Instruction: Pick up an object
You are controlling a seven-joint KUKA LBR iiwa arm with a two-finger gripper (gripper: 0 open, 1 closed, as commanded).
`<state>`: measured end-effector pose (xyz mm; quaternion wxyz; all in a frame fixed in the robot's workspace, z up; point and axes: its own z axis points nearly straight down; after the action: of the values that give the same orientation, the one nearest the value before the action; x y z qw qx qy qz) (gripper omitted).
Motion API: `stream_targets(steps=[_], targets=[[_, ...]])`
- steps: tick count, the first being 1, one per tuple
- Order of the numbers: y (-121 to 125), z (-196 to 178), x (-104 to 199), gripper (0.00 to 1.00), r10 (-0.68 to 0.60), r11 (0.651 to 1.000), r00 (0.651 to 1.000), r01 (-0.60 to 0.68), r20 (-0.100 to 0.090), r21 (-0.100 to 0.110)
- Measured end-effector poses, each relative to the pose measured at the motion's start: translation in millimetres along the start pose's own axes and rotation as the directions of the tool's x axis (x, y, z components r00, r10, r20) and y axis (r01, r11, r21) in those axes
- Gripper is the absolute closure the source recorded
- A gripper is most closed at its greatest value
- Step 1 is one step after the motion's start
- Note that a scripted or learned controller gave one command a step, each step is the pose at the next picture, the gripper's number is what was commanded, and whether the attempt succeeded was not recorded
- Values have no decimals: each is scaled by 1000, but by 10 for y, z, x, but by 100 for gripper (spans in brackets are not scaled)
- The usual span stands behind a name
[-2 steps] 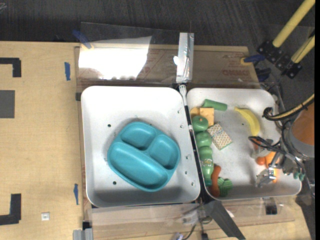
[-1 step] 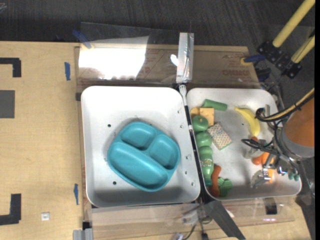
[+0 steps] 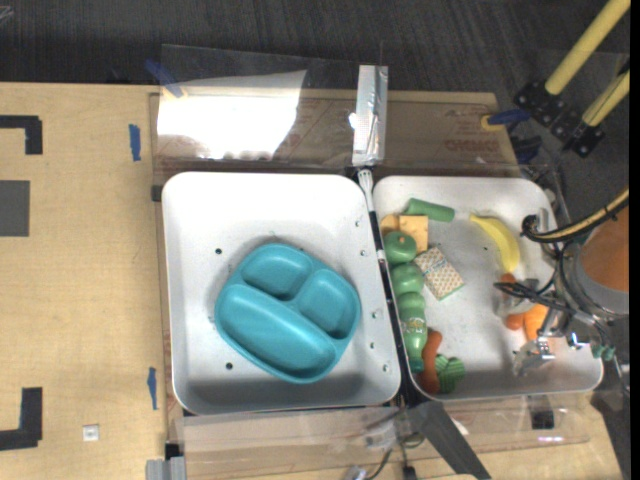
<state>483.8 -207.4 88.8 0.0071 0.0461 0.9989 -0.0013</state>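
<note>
Two bins are sitting on the counter, and the right bin [image 3: 470,193] is holding toy food, w/ the banana [image 3: 500,242] lying near its back right corner. The gripper [image 3: 540,353] is hanging over the front right corner by an orange piece [image 3: 527,319]; can't tell whether the jaws are open or closed. Banana's probably light, stiff, slick plastic imo, so I'm thinking pinch it across the middle of the curve.

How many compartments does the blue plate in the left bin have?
3. The blue plate has two smaller compartments side by side on its far half and one long compartment across its near half. It sits in the left bin; nothing covers it.
</note>
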Motion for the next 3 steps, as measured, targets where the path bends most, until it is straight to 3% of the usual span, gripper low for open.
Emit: stream_targets(steps=[1,3], targets=[[-135,2,-15,0,-66,998,998,66,0,-1],[-106,0,-30,0,-240,971,971,240,0,3]])
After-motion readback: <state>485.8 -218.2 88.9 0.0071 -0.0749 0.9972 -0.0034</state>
